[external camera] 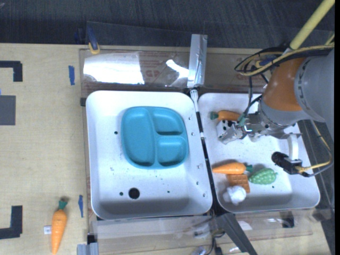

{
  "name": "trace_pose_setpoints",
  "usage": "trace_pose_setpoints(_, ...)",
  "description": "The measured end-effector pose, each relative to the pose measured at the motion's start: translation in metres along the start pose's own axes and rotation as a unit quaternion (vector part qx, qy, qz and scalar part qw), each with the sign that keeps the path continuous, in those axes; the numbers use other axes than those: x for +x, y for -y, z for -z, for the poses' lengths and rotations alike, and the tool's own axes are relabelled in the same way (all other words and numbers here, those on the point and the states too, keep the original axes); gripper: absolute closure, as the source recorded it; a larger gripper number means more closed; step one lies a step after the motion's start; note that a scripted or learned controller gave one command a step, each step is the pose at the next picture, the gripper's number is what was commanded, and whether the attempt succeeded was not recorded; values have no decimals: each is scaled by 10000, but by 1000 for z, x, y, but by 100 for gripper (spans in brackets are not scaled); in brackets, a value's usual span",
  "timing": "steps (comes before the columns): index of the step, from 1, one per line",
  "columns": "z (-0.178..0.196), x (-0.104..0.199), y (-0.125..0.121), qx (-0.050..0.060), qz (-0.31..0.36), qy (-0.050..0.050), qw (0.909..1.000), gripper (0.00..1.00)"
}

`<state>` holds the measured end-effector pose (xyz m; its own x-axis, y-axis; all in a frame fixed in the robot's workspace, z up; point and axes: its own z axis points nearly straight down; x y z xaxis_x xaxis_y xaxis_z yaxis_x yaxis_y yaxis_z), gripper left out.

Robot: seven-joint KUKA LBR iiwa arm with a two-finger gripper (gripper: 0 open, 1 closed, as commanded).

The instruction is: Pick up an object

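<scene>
The metal gripper (232, 133), jaw state unclear, hovers beside a tapered orange toy carrot (226, 115) in the glossy right bin (305, 195).

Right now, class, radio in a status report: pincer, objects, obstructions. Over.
Pincer low in right bin, nothing seen held. Nearest object: small carrot. Second carrot, green toy close by. Over.

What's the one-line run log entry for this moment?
arm: over right bin | gripper: low beside small carrot | grasp: unconfirmed | left bin: blue tray
</scene>
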<state>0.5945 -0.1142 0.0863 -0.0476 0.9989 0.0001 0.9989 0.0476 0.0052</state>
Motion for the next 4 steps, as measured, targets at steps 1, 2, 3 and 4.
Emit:
trace_pose_setpoints(1, -2, -2, -45, 546, -131, -56, 9984, 0)
trace_pose_setpoints(2, -3, -2, -48, 605, -307, -64, 9977, 0)
trace_pose_setpoints(3, 6, -3, -47, 624, -310, -48, 9976, 100)
trace_pose_setpoints(4, 5, -6, -45, 646, -330, -31, 9974, 0)
